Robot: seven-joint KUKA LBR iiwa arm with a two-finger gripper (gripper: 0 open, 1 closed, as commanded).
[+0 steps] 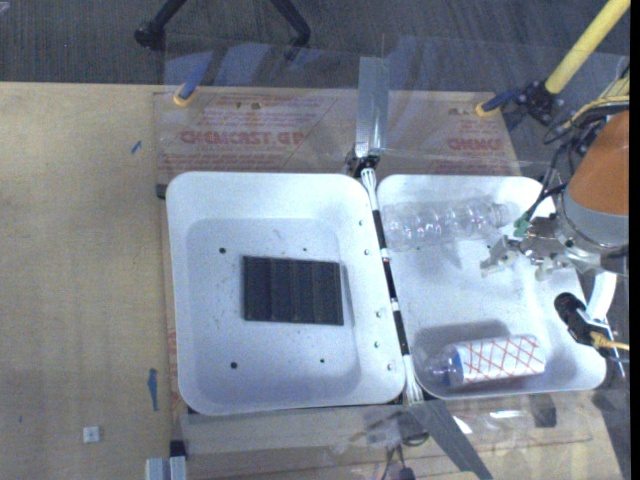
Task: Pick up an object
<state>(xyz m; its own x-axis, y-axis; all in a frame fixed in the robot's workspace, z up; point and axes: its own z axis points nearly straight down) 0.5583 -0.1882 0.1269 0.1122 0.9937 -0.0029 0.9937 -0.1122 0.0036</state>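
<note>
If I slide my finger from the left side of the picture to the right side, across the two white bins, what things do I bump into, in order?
Dark ribbed panel in the left bin → clear plastic bottle in the right bin → gripper on the robot arm. The red-and-white checked pack overlaps the bottle sideways, so I left it out.

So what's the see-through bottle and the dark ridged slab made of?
The clear crinkled bottle looks like thin plastic: you see the white bin through it, with glints. The dark ridged rectangular slab looks matte, perhaps rubber or plastic; hard to tell.
</note>
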